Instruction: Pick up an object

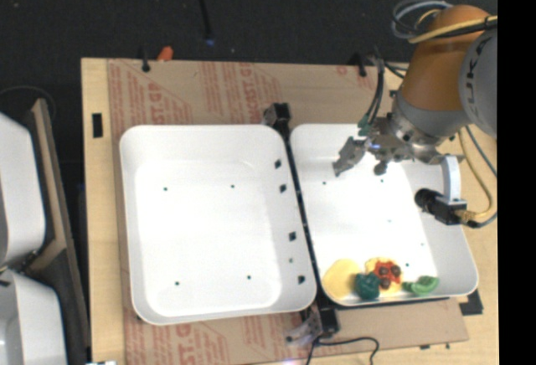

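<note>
Nothing has been picked up yet, by my reading: going from the left bin (142,187) across to the right bin (352,213), the small toys — a yellow piece (338,275), a teal piece (366,285), a red one (386,270) and a green one (423,284) — lie huddled at its near edge. The gripper (365,156) hangs well apart from them over the bin's far end, fingers spread and holding nothing. The toys are too small to identify, and the arm (444,62) is cut off at the right.

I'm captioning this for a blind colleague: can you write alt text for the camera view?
The gripper hangs over the far end of the right bin, away from small toys clustered at its near edge. The left bin sits beside it.
</note>
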Robot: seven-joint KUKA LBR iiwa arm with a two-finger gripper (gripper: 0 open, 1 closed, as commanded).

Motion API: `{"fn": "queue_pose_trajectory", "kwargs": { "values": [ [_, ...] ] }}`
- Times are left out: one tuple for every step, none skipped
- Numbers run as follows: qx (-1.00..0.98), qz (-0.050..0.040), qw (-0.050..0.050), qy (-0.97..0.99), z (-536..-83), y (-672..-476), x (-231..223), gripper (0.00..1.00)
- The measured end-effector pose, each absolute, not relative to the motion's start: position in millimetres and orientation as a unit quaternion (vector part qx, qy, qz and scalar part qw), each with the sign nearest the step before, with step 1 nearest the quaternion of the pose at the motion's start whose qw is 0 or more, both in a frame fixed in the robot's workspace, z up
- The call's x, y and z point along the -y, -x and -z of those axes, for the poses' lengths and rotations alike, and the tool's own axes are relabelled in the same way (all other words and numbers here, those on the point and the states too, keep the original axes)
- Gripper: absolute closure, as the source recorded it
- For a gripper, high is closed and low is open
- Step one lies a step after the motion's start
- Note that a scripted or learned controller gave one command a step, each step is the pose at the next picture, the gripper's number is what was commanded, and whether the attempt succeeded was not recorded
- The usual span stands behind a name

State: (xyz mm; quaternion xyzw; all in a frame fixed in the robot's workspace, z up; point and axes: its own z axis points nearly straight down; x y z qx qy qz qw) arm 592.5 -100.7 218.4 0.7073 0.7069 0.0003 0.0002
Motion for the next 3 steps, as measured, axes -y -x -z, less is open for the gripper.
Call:
{"fn": "queue_pose_trajectory", "kwargs": {
  "values": [
    [-0.707,0.0005,-0.001,-0.708,-207,-535.6,99,0.0],
    [-0.705,0.0004,0.001,-0.709,-208,-506.4,148,0.0],
    [-0.705,0.0018,-0.003,-0.709,-96,-515.3,208,0.0]
  ]
}}
